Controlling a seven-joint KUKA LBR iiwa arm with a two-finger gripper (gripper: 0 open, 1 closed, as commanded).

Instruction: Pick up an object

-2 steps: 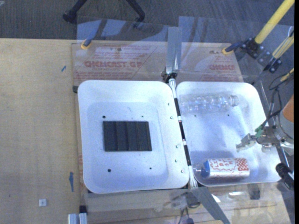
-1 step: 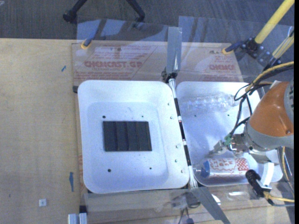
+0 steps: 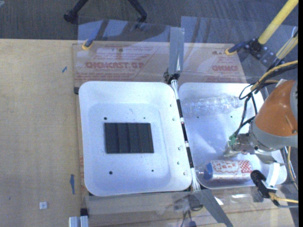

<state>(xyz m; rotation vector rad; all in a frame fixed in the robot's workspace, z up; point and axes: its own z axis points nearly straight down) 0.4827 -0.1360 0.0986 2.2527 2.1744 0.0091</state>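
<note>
Camera view is being taken from above, at a slant, over a wooden counter (image 3: 33, 126) on which two shallow white bins are being carried side by side. The left bin (image 3: 90, 103) is being occupied by a dark ribbed rectangular object (image 3: 129, 137), lying flat near the middle of its floor. The right bin (image 3: 189, 91) is being occupied by two things — a clear plastic bottle (image 3: 213, 104) lying on its side toward the far end, and a tube-like package with red and white print (image 3: 229, 168) lying on its side along the near wall.

The grey arm with its orange band (image 3: 277, 115) is being reached in from the right, over the right bin. The pincer (image 3: 233, 148) is being held low inside that bin, just above the red and white package and well apart from the bottle. Nothing is being seen between its tips; whether it is spread or pressed together cannot be told — the tips are being blurred and partly hidden by the wrist. Contact with the package cannot be told either.

Clear plastic sheets with red lettering (image 3: 113, 64) are being seen behind the bins, and a yellow rod (image 3: 282, 14) at the upper right.
</note>
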